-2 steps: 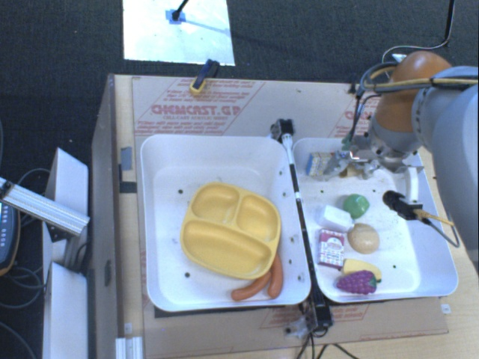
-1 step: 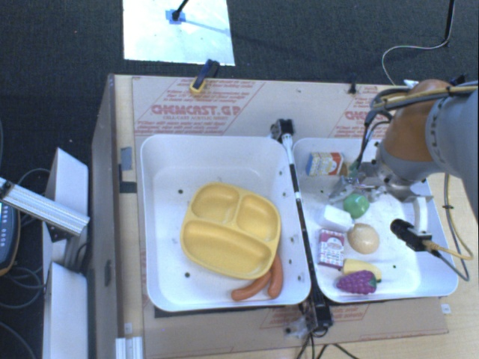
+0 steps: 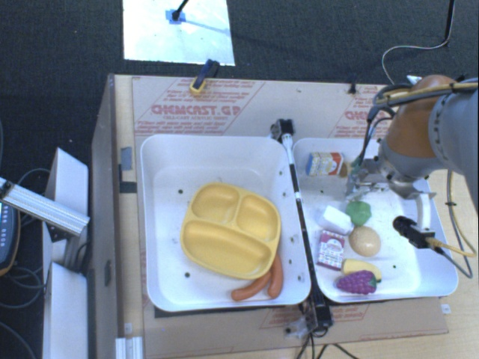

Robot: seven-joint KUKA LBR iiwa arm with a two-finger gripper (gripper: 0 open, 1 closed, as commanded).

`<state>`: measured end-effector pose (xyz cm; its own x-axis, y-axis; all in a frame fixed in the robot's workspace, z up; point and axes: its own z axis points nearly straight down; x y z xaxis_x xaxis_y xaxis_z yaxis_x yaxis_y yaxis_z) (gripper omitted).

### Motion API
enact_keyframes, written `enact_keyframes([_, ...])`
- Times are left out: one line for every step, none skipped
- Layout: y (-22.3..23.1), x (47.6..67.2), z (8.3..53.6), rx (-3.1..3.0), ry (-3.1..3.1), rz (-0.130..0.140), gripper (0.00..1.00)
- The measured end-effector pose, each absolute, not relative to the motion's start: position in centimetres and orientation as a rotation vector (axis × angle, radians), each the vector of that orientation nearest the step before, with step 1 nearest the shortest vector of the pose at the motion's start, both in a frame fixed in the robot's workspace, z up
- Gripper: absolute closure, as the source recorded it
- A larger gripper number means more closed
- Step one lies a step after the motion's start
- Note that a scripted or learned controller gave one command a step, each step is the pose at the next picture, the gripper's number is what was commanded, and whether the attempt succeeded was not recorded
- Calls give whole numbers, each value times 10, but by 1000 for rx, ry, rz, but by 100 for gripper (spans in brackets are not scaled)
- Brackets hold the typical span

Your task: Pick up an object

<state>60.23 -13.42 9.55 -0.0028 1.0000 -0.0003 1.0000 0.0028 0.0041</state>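
Camera view: the gripper [image 3: 364, 186] is positioned low in the right bin [image 3: 438, 279], directly above a green object [image 3: 360, 212], possibly a toy vegetable; whether its pincer is spread or pressed together cannot be determined. A white block [image 3: 335, 218], beige egg [image 3: 364, 241], red packet [image 3: 330, 249] and purple grapes [image 3: 356, 282] lie nearby. The left bin [image 3: 161, 223] contains a yellow divided tray [image 3: 230, 229] and two sausages [image 3: 262, 281].

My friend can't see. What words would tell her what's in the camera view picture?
A grey robot arm reaches from the right, its gripper low over the right bin, just above a green toy. That bin also holds a can, egg, red box, banana and grapes. The left bin holds a yellow tray and two sausages.
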Motion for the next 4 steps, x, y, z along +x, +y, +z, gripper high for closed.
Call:
enact_keyframes([-152,540,84,2221,2221,0,100])
enact_keyframes([-152,541,84,2220,2222,1,0])
enact_keyframes([-176,486,84,2221,2221,0,0])
enact_keyframes([-175,488,95,2218,2220,5,100])
